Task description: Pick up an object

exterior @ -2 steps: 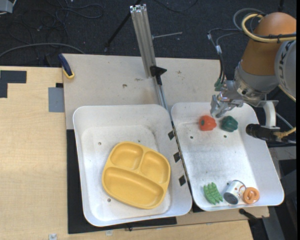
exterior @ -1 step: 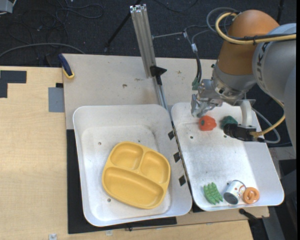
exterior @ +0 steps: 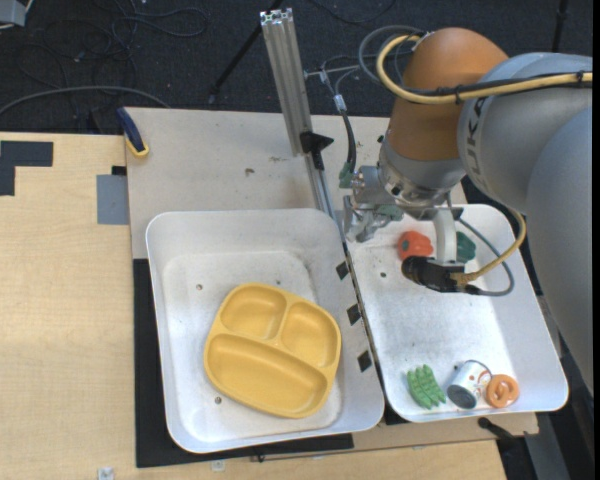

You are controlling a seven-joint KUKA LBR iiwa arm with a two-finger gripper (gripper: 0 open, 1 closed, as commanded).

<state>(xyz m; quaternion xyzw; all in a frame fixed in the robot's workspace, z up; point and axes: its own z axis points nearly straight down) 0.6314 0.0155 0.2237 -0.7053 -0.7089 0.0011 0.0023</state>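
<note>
Two white bins: left bin holds a yellow divided plate; pincer over right bin, grip state indiscernible.

A single fixed camera looked down at a slant from above the pale wooden worktop, near enough to frame both shallow white plastic bins, the grey arm entering from the right.

A metal post rises at twelve o'clock on the counter (pale wood), black cables trailing beyond it.
</note>
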